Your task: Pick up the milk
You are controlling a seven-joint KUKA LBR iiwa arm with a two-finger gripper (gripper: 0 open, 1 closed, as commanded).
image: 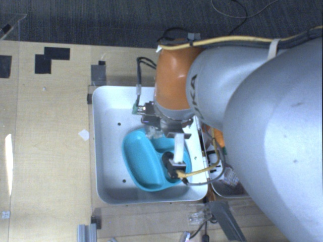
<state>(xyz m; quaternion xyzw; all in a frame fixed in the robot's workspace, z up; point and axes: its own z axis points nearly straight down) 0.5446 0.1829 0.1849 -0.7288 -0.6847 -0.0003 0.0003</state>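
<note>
The grey arm reaches in from the right and covers most of the right bin, with its orange band above the far edge of the left bin. The gripper hangs low inside the left bin, right over the far rim of a blue bowl that lies tilted on the bin's floor, towards its near right part. Whether the claw is spread or pressed together cannot be told from this angle, since the wrist hides it from above, and nothing can be seen pinched in it. In the uncovered strip of the right bin, a small orange thing and a crumpled clear thing peek out beside the arm. Where the milk lies cannot be told.
</note>
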